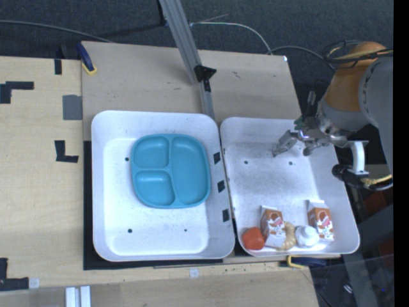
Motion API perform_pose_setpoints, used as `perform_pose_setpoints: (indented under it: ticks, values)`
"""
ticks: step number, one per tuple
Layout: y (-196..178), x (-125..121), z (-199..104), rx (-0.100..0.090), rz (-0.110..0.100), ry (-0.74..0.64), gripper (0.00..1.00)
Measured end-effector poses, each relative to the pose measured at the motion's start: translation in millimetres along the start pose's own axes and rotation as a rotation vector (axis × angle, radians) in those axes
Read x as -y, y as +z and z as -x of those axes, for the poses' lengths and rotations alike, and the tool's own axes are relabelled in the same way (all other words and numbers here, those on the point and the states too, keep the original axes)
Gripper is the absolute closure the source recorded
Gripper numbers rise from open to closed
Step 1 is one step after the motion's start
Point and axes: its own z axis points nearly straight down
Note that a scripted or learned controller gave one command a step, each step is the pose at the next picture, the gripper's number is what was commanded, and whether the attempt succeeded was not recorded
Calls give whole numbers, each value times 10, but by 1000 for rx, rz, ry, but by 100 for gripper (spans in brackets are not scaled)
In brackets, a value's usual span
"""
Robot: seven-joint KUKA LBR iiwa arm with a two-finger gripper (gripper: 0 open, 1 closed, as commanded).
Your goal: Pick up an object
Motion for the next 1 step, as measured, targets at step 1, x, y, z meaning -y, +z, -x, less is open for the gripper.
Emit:
perform_pose_setpoints:
  ticks: [1]
  values:
    - [373,4,-9,1,4,-1,0]
